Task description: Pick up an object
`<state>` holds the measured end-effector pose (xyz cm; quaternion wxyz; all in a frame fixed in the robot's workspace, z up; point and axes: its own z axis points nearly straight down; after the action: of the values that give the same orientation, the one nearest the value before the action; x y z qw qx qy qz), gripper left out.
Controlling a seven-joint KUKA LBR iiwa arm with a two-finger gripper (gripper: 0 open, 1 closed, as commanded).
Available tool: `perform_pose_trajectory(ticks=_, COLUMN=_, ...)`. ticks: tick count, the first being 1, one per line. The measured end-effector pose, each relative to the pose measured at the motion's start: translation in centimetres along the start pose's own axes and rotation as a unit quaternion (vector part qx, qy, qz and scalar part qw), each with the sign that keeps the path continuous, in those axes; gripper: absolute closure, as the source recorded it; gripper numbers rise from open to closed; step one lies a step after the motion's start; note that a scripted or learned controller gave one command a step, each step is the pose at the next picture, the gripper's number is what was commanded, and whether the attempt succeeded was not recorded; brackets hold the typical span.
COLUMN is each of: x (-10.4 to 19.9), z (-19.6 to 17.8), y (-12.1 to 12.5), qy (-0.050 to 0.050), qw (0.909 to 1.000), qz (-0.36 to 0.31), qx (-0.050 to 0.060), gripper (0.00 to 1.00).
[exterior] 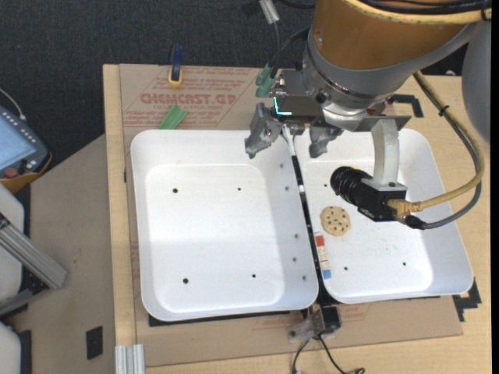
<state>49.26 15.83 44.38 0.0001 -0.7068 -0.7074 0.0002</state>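
Arm (390, 29) comes in from the right/top, big orange band up close to the cam, grey wrist below it. Gripper (293, 140) hangs over the back edge of the bins, right about where the two meet; fingers (261, 137) look spread apart, one over the left bin's back-right corner, the other over the right bin's back-left corner, nothing seen between them. Left bin (156, 209) is white w/ a few small dark dots on its floor. Right bin (437, 248) holds the objs: a round tan cookie-like disc w/ dark spots (335, 220) lying flat near the bin's left-centre, well clear of the gripper and toward the front from it. A thin strip w/ red, white and blue patches (321, 255) lies along the right bin's left wall, just front of the disc, apart from it. Black cylindrical unit (362, 193) on a white bracket (386, 154) hangs off the wrist over the right bin, just beside the disc on its right/back side, w/ a tan cable (452, 193) running off to the right. Bins sit on a cardboard sheet (195, 92) w/ red print; a green bit (172, 117) and a blue-yellow clamp (176, 67) at its back edge
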Motion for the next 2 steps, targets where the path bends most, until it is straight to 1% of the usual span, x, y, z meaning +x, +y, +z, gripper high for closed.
perform_pose_trajectory(ticks=1, x=-13.4, z=-9.4, y=0.8, qy=-0.001, qw=0.9999, qz=0.008, qx=-0.008, gripper=0.0)
perform_pose_trajectory(ticks=2, x=-4.1, z=-9.1, y=5.0, qy=0.001, qw=1.0, qz=-0.003, qx=-0.003, gripper=0.0)
